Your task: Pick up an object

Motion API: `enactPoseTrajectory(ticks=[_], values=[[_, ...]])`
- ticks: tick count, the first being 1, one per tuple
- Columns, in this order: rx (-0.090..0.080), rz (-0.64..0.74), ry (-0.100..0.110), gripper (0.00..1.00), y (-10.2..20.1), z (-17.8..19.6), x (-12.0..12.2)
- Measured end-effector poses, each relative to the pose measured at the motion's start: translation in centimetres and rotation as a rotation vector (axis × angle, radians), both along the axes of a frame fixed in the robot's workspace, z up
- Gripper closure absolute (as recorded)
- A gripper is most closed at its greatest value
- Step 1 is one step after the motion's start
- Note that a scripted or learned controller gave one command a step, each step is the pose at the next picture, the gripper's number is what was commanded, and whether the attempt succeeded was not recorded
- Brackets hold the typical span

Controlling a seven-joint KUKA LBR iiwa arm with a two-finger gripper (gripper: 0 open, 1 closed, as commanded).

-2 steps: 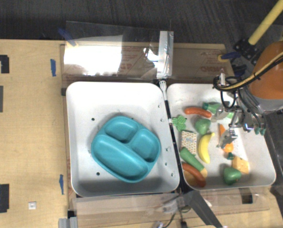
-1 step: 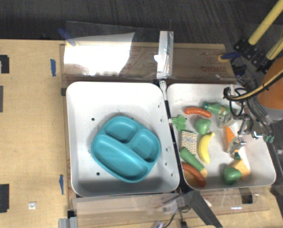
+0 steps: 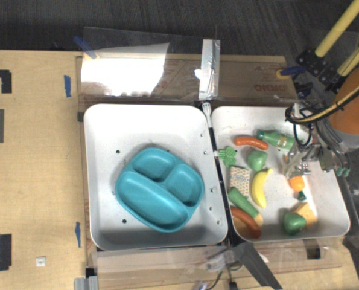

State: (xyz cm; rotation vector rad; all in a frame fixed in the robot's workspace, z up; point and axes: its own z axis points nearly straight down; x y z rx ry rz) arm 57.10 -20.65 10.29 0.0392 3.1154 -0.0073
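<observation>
The right bin (image 3: 339, 219) holds several toy foods. Among them are a red-orange sausage (image 3: 250, 142), a green bottle (image 3: 274, 138), a green pepper (image 3: 257, 160), a yellow banana (image 3: 259, 187) and a waffle-like cracker (image 3: 240, 179). A small orange piece (image 3: 297, 183) lies near the bin's right side. My gripper (image 3: 298, 165) hangs low just above that orange piece, its metal tip very close to it; contact is unclear. A green pepper (image 3: 293, 222) and an orange wedge (image 3: 307, 212) sit at the front right.
In the left bin (image 3: 101, 125) lies a teal divided plate (image 3: 160, 187). A green leafy toy (image 3: 227, 156) rests on the divider between the bins. A red-green chili (image 3: 244, 203) and a brown sausage (image 3: 245, 223) lie at the right bin's front left. Cables hang above the gripper.
</observation>
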Motion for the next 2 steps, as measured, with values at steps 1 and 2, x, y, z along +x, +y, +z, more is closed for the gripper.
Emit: enactPoseTrajectory(ticks=[1,2], values=[[0.001,0.0,0.002,0.0,0.0,-0.1,-0.1],[-0.002,0.0,-0.008,1.0,0.0,1.1,0.2]])
